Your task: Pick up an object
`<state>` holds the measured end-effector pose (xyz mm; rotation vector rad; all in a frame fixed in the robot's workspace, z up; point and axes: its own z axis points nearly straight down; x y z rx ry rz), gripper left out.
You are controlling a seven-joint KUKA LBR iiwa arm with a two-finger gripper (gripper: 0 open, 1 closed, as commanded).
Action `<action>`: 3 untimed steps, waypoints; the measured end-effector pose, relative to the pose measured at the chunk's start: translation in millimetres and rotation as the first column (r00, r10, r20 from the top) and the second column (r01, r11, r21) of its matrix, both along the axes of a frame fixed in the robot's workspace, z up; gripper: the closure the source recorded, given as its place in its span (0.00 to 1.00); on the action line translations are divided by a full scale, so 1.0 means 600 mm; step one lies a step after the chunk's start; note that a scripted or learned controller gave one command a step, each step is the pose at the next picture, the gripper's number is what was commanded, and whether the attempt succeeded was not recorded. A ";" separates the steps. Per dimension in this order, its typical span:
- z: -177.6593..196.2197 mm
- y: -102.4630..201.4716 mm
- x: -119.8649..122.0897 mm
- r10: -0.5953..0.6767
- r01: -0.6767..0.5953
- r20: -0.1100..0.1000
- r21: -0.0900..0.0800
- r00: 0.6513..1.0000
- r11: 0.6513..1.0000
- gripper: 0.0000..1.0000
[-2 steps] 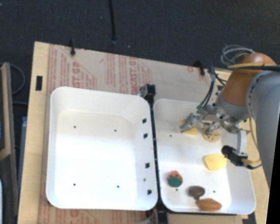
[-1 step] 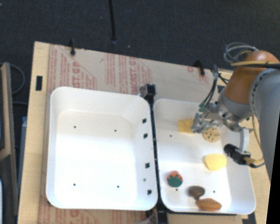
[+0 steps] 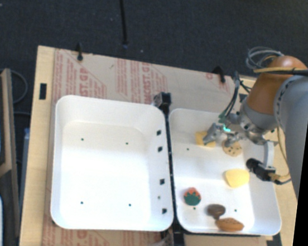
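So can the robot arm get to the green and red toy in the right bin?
Probably yes. The green and red toy lies alone on the open floor of the right bin, nothing on top of it or touching it. The gripper is over the same bin, near its far end, so the way looks free.

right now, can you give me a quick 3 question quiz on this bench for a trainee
1. True or false: all the loose items lie in the right bin.
2. Which item lies nearest the gripper? A) the cookie B) the green and red toy C) the brown piece
3. Fill in: the orange-brown piece lies by the bin's ____ wall, just beside the brown piece.

Key: 1 true; 2 A; 3 front, the one at the bottom of the camera view.
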<state>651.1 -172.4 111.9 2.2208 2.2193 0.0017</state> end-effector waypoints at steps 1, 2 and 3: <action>-0.019 -0.009 0.063 0.001 -0.001 -0.002 0.000 1.000 1.000 0.00; -0.018 0.086 0.046 0.004 -0.004 -0.001 0.001 1.000 1.000 0.00; -0.018 0.018 0.063 -0.002 0.002 -0.001 0.000 1.000 1.000 0.00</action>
